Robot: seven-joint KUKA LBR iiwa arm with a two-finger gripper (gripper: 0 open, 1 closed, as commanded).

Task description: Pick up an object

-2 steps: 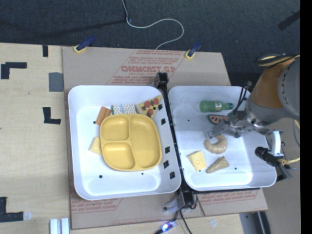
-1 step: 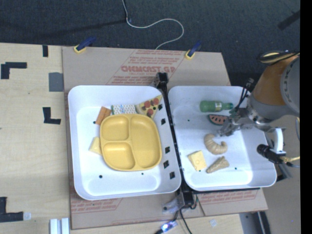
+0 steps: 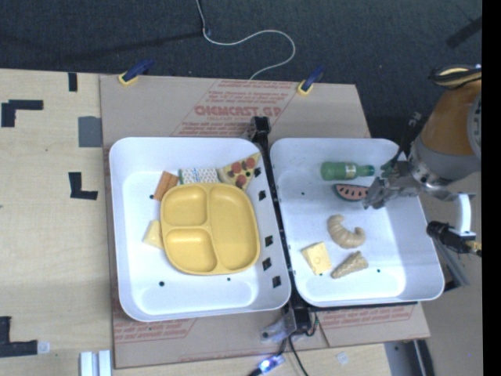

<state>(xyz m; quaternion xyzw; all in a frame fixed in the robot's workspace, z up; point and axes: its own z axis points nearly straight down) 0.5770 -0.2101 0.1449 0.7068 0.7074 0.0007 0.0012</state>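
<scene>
The right bin [image 3: 407, 288] holds a green bottle [image 3: 344, 171] lying on its side, a watermelon slice [image 3: 350, 192], a croissant [image 3: 345, 232], a yellow cheese wedge [image 3: 317, 258] and a tan cone-shaped piece [image 3: 350, 265]. My gripper [image 3: 377, 194] hangs low at the bin's right side, just right of the watermelon slice and below the bottle's cap end. Its dark fingers point down and left. Nothing shows between them.
The left bin [image 3: 129, 288] holds a yellow divided plate [image 3: 210, 229] with a pizza slice [image 3: 241, 169], a brown strip [image 3: 165, 185] and other small food pieces around its top and left edges. The grey arm with its orange band [image 3: 454, 124] stands over the right bin's right rim.
</scene>
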